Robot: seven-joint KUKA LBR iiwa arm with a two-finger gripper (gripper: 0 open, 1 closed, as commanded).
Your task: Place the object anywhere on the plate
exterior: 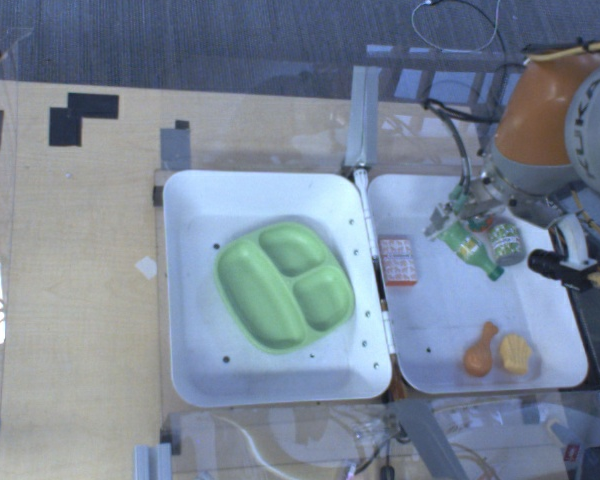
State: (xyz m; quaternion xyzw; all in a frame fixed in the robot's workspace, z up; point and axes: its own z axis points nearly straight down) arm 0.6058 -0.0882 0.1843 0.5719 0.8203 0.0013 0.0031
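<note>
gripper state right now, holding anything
Gripper: over the right bin, low by the green packet; open, shut or holding cannot be told.

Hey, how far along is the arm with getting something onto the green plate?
Nothing looks done yet: the green three-compartment plastic plate in the left white bin carries no object. In hand: the gripper sits low in the right white bin, at a green packet; a grasp can't be confirmed. Left: lifting an item and carrying it across. The pink box and orange toy drumstick lie untouched.
</note>
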